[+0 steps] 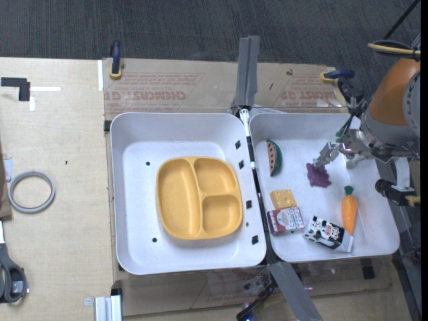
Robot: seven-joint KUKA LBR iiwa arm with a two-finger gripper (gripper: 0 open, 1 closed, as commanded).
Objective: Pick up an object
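Two shallow white bins sit side by side on the bench. The left bin (127, 179) contains one item: a yellow divided plate (198, 197) with three compartments, lying flat near the bin's centre. All three compartments hold nothing.

The right bin (381, 246) contains six items. A watermelon slice (274, 158) lies near the bin's left wall, toward the far side. A purple grape bunch (317, 174) lies near the centre. A carrot (349, 210) lies toward the right wall, its green top pointing to the far side. A yellow cheese block (283, 198) lies near the left wall, and a small red-and-white carton (286, 219) touches its near edge. A black-and-white carton (327, 233) lies just beside the red one, near the front wall and just beside the carrot's tip.

The arm (394, 105) reaches in from the right. The gripper (329, 155) is over the right bin, just above the grape bunch on its far side. Whether the fingers are wide or narrow cannot be told at this angle, and no item shows between them.
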